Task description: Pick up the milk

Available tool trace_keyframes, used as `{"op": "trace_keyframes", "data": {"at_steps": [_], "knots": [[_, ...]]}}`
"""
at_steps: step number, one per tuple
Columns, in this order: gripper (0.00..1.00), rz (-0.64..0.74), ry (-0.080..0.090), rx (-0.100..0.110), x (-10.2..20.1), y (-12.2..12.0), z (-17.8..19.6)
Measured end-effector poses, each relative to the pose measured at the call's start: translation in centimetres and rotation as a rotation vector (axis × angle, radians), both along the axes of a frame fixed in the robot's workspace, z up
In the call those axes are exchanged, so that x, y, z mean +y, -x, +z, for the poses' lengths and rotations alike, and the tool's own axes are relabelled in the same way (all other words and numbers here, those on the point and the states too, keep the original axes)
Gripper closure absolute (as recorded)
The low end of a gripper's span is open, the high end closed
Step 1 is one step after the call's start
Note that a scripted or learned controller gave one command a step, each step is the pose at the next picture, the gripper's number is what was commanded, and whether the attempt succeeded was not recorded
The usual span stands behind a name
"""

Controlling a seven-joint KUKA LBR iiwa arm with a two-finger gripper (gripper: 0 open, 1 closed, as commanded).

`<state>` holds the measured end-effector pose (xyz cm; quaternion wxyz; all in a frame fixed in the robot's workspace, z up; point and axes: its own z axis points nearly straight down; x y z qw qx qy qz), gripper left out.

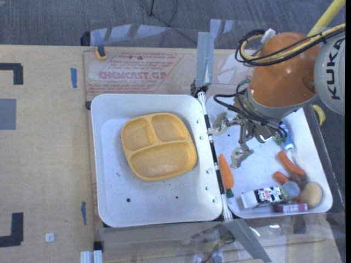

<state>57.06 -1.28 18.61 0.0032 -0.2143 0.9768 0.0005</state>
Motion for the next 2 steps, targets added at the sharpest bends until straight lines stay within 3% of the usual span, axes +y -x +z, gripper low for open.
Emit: {"op": "trace_keyframes", "data": {"at_steps": [1,2], "knots": [[0.00,-0.134,-0.001,-0.005,-6.5,-9.7,22.5],[0.00,-0.206,-0.001,0.000,-2.9,-3.5,10.1]]}}
